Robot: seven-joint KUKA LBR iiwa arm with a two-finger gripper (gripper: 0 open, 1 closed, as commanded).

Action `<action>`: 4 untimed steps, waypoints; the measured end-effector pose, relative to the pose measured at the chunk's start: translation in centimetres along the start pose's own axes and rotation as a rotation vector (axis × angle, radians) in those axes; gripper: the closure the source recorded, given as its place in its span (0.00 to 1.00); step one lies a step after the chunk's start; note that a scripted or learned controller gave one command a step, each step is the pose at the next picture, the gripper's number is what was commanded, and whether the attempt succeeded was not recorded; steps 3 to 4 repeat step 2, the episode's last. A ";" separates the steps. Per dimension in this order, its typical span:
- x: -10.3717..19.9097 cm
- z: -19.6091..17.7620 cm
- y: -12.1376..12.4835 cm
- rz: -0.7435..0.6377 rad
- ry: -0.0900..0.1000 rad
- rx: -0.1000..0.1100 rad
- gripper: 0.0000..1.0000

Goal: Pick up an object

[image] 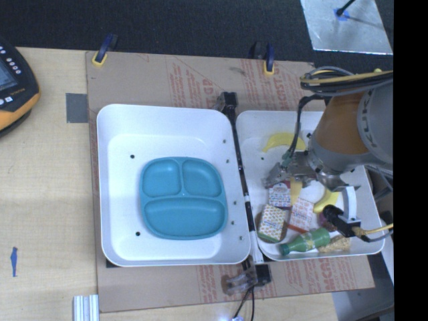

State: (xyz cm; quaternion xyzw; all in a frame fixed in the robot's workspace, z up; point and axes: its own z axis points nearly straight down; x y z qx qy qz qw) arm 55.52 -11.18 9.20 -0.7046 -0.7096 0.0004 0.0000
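Observation:
The right bin holds a heap of small things. A yellow banana-like piece lies near its far side. Two patterned cartons and a pink-and-white packet lie in the middle. A green bottle rests on its side along the near wall. The arm comes in from the right, its orange band over the bin. My gripper hangs low just above the upper carton, at the heap's left side. Nothing can be seen held in it.
The left bin holds a blue divided plate. A black clamp sits at the far end of the shared wall. A yellow-and-black handset lies on the bench at far left. Cables loop over the arm.

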 end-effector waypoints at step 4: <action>7.8 -10.6 2.2 -0.006 0.004 -0.008 1.00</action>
